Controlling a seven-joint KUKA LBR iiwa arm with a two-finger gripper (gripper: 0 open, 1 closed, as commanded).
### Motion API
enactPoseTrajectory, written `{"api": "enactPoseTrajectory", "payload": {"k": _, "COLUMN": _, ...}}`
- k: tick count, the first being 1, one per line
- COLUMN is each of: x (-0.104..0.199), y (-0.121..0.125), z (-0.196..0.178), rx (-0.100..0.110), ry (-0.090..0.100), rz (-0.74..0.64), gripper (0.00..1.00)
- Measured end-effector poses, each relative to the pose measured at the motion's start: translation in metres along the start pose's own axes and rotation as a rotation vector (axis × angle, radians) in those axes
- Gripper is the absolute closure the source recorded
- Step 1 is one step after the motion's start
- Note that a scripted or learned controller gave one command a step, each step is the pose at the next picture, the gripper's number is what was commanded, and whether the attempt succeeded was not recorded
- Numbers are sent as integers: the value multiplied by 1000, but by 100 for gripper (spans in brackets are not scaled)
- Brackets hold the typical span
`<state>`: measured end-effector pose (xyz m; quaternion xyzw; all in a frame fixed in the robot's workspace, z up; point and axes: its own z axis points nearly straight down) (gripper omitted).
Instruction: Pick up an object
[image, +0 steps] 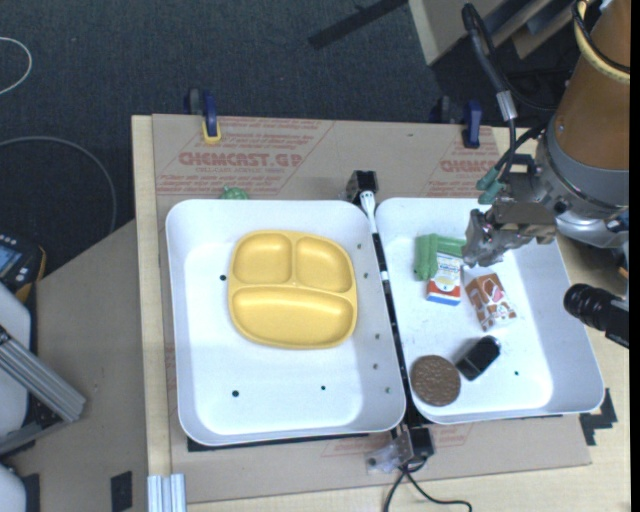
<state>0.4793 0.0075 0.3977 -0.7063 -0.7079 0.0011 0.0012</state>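
Observation:
My gripper (483, 252) hangs low over the upper part of the right bin (570, 385). Its tips sit just above and right of a small red and white box (444, 280) and just above a brown and white packet (489, 300). A green packet (432, 254) lies to the left of the gripper. Nearer the front of that bin lie a black block (477, 357) and a brown round disc (436, 380). I see nothing between the fingers.
The left bin (200, 400) holds a yellow divided plate (293, 288). A black divider rail (384, 290) runs between the bins. Blue clamps (209, 112) hold the board at the back. A black camera part (600, 310) sticks in at the right.

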Motion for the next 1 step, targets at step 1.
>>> {"api": "enactPoseTrajectory", "payload": {"k": 1, "x": 56, "y": 0, "z": -32, "rx": -7, "ry": 1, "rz": -2, "gripper": 100}}
